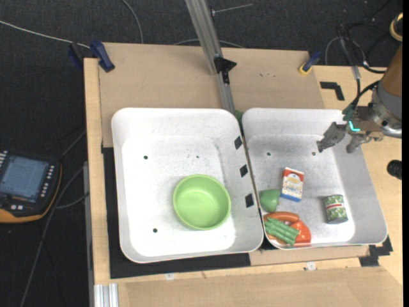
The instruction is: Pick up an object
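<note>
My gripper hangs over the right bin's far right part, its two fingers spread apart with nothing between them. Below and left of it in the right bin stands a small white and red carton. A green can lies near the bin's right wall. A green round fruit sits by the bin's left wall. A plate of red and green toy vegetables rests at the front edge.
The left bin holds a light green bowl. A metal pole slants down to the gap between the bins. Blue clamps sit at the bench's back corners. A handheld pendant lies at far left.
</note>
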Available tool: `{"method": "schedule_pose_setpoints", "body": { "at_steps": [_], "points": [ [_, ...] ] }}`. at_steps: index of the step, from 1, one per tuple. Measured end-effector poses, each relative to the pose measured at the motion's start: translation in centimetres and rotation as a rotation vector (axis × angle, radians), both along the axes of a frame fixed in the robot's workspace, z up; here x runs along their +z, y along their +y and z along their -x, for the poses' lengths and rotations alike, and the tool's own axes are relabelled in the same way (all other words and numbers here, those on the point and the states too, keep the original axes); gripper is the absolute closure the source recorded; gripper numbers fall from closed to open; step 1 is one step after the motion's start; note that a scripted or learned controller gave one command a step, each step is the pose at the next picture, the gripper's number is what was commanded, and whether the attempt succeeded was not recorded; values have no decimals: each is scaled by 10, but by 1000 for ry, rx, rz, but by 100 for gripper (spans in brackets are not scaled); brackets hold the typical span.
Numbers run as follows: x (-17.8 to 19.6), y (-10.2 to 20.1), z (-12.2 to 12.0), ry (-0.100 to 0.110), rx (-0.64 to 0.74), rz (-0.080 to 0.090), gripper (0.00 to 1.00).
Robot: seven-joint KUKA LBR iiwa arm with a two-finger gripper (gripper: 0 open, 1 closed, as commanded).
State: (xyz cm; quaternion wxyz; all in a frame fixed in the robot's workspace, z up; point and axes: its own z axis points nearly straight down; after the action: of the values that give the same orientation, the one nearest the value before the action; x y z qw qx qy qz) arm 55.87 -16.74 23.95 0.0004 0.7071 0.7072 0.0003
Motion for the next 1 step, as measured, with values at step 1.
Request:
{"method": "schedule_pose_setpoints", "body": {
  "at_steps": [1],
  "points": [
    [0, 0, 0, 0, 0, 0, 0]
  ]
}}
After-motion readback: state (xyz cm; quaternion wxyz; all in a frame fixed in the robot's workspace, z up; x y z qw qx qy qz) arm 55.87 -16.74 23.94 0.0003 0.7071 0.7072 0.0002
